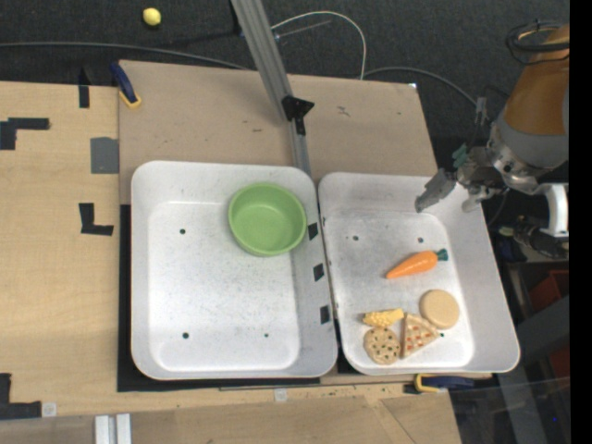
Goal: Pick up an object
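Observation:
In the right bin (pixel 370 197) lie an orange toy carrot (pixel 413 264), a round tan bun (pixel 439 308), a yellow corn piece (pixel 382 318), a pizza slice (pixel 418 335) and a round cookie (pixel 380 345). A green bowl (pixel 267 218) stands at the back of the left bin (pixel 185 322). My gripper (pixel 452 198) hovers over the right bin's far right corner, behind the carrot. It is open, with nothing between its fingers.
A slanted metal pole (pixel 268 54) rises behind the two bins. Cables run across the dark floor at the back, and a small yellow ball (pixel 152 16) lies there. The food items cluster in the right bin's near half.

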Robot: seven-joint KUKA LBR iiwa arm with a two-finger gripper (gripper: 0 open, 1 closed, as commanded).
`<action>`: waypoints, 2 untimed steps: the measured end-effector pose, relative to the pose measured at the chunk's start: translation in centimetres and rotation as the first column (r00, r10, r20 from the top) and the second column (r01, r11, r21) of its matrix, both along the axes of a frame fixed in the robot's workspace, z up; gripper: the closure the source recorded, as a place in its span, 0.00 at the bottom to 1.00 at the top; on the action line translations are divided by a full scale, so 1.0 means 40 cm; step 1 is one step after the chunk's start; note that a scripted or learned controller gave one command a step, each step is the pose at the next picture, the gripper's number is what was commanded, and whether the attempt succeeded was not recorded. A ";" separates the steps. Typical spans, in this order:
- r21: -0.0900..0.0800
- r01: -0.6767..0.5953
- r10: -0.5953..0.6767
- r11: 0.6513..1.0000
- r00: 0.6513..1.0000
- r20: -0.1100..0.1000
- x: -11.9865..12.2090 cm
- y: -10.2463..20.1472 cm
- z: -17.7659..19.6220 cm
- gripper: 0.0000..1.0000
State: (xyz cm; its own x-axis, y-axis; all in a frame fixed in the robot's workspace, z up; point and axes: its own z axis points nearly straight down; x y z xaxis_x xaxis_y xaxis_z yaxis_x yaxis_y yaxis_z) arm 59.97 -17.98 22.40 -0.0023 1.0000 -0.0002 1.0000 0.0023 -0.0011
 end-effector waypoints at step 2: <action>0.000 0.001 -0.001 1.000 1.000 -0.005 -0.018 0.005 -0.114 0.00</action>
